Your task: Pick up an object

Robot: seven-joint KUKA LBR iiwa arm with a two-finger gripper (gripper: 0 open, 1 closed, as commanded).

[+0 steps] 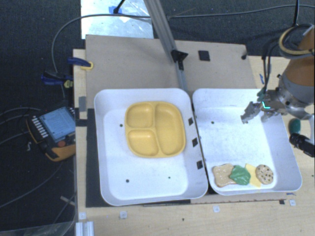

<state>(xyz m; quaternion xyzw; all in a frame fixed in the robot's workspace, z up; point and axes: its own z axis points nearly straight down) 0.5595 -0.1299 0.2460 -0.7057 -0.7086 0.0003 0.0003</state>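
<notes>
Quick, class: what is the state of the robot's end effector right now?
End effector: over the right bin, nothing seen in it; open or closed cannot be told.

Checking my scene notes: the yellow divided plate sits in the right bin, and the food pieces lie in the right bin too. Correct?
Not quite. The camera view shows the yellow divided plate in the left bin; the food pieces do lie in the right bin.

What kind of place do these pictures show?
Probably a robot test bench in a lab: two shallow white bins, a grey arm's two-finger gripper, loose cables on dark carpet, and toy food pieces.
</notes>
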